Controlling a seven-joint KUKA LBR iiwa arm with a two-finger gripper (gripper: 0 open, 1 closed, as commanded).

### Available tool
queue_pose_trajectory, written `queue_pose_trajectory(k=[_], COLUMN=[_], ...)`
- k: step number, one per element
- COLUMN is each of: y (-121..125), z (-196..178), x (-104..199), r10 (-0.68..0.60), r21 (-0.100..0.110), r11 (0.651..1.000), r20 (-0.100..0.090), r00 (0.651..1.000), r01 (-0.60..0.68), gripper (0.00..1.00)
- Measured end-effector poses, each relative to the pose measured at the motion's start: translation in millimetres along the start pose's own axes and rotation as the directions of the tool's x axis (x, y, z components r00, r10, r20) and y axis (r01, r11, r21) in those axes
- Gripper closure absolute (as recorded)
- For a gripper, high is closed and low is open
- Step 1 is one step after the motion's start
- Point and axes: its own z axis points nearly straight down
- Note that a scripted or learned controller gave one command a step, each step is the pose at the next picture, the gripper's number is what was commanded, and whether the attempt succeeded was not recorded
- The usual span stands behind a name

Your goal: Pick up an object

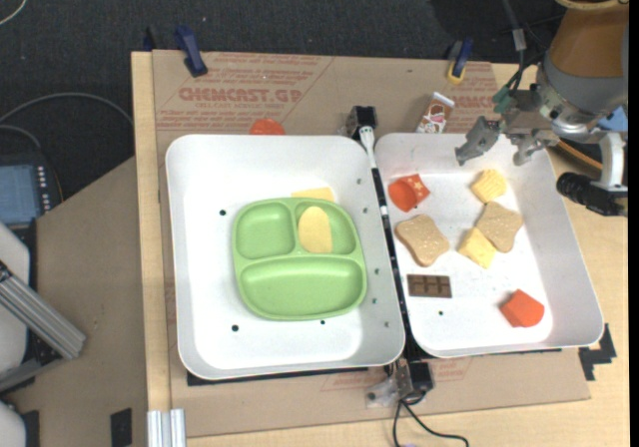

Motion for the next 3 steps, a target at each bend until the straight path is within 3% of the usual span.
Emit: queue_pose_trajectory(k=[1,2,3], y=[-91,7,23], z=[51,142,110], x=[-64,-20,-76], r10=[0.010,-0.006,-0.001], r21=[0.010,-0.006,0.008], r11=[1.000,1.000,1.000], r20=[0.000,0.004,-0.020], r00=[1.000,1.000,1.000], r01=[-0.010,0.006,0.001], gripper=[0.00,0.00,0.00])
